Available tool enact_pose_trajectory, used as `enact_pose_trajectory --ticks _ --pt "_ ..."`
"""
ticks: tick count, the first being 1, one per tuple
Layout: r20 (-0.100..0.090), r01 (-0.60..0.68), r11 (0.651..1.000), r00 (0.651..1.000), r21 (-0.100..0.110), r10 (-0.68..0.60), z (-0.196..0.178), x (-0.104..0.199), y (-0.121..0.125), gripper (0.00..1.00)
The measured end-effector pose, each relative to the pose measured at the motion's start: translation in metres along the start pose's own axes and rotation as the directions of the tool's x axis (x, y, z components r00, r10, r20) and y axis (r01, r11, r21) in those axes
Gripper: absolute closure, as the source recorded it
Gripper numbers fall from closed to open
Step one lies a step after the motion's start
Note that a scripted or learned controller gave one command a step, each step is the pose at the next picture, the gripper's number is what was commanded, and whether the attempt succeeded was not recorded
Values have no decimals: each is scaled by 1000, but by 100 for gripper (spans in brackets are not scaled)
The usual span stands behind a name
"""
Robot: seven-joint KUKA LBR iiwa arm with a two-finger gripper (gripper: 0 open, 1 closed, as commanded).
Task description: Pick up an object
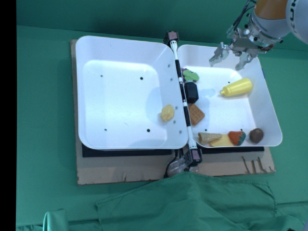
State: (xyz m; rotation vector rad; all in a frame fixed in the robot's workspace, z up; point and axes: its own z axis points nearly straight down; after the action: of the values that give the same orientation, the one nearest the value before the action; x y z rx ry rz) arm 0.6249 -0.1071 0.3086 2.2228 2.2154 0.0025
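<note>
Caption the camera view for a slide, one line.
Gripper with open jaws hovers over the right bin above a yellow bottle; one yellow piece lies in the left bin.

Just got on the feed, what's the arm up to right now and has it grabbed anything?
The gripper hangs open over the far end of the right bin, with nothing between its fingers. Just below it in the view lies a yellow bottle. The same bin holds a black block, a green piece, a waffle square, a cone, a strawberry and a brown ball. The left bin holds one small yellow piece. No pick yet.
</note>
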Motion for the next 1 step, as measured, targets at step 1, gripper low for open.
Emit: enact_pose_trajectory --ticks 1 --pt "0 0 1000 1000 5 0 51 8 2 0"
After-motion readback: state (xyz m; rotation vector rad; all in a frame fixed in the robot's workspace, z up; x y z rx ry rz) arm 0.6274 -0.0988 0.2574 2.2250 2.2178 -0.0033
